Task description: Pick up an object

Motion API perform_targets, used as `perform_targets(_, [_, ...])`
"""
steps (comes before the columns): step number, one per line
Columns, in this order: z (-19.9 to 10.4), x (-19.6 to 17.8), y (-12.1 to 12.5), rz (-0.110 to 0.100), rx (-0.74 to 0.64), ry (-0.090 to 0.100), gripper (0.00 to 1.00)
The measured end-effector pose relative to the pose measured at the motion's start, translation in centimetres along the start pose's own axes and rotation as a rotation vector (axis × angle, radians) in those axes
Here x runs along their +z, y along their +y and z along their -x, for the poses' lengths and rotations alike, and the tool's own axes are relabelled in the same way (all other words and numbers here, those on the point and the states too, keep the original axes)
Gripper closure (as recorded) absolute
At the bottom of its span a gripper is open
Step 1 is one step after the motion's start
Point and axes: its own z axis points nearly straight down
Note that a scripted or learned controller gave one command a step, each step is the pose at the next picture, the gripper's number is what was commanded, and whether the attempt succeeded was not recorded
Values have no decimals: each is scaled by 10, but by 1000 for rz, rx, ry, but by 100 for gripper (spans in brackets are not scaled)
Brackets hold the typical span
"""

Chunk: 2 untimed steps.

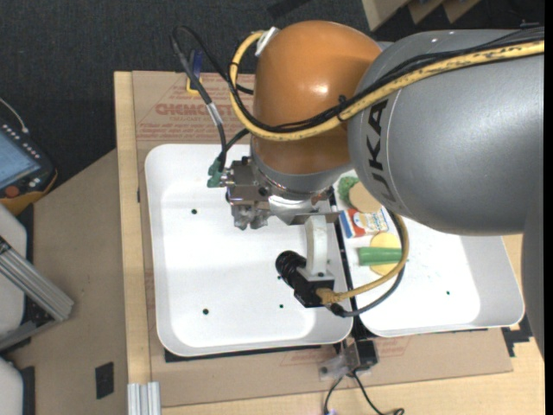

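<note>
- Camera view: the arm reaches over the left bin; the gripper sits low near that bin's upper middle.
- Gripper state: cannot tell.
- Objects: a green piece and a red-and-white packet lie in the right bin, near its left wall.
</note>
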Motion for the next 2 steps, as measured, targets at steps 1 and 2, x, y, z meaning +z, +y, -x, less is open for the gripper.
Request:
perform_targets(1, [58,-118,26,12,5,2,100])
perform_targets(2, [175,-107,37,-5,12,-4,100])
